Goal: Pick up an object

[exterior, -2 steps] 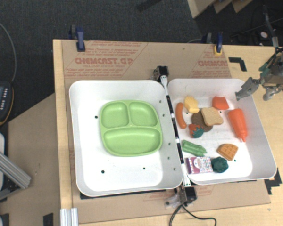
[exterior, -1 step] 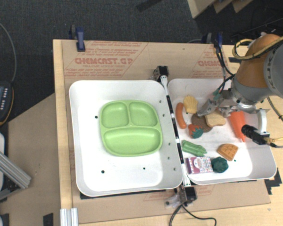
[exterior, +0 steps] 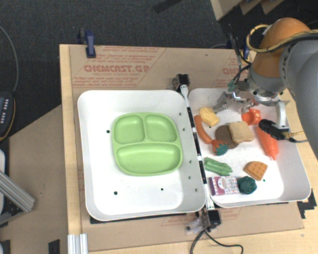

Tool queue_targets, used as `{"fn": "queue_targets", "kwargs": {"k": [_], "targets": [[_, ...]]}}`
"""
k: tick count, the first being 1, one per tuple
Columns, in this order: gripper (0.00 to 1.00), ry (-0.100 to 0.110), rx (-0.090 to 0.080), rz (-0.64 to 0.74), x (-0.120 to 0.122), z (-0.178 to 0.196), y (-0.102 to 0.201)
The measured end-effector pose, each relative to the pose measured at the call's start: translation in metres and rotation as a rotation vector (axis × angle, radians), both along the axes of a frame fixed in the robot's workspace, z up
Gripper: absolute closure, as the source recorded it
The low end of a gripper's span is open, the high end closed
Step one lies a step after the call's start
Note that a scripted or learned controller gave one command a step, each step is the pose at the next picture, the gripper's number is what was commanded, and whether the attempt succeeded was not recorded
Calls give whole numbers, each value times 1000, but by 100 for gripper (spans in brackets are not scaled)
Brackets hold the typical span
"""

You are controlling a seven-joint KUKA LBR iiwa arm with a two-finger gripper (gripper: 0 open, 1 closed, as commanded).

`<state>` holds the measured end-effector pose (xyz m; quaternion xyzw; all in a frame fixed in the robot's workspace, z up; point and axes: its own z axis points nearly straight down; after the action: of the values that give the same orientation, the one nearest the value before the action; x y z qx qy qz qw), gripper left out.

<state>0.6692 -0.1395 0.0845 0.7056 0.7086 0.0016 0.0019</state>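
Note:
The right bin (exterior: 294, 176) holds several toy foods. Among them are a yellow chunk (exterior: 208, 116), an orange sausage (exterior: 203, 129), a brown cookie (exterior: 224, 135), a bread slice (exterior: 240, 132), a carrot (exterior: 268, 142), a green pea pod (exterior: 217, 166), a waffle piece (exterior: 255, 170), a purple packet (exterior: 223, 185) and a dark green ball (exterior: 247, 184). My gripper (exterior: 253, 108) hangs over the bin's far side, its metal fingers spread wide and open. A small orange-red piece (exterior: 250, 115) lies below, between them, not gripped.
The left bin (exterior: 95, 184) carries a green divided plate (exterior: 146, 143). A black clamp (exterior: 181, 81) sits at the far end of the divider between the bins. The grey arm (exterior: 302, 73) covers the right bin's far right corner. A cardboard sheet (exterior: 116, 67) lies under both bins.

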Motion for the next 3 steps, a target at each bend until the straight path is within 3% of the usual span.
{"fn": "queue_targets", "kwargs": {"k": [1, 2, 3], "targets": [[0, 6, -1, -8, -38, 37, -50], [0, 8, 16, -3, -16, 0, -79], [0, 9, 4, -1, -49, 0, -24]]}}
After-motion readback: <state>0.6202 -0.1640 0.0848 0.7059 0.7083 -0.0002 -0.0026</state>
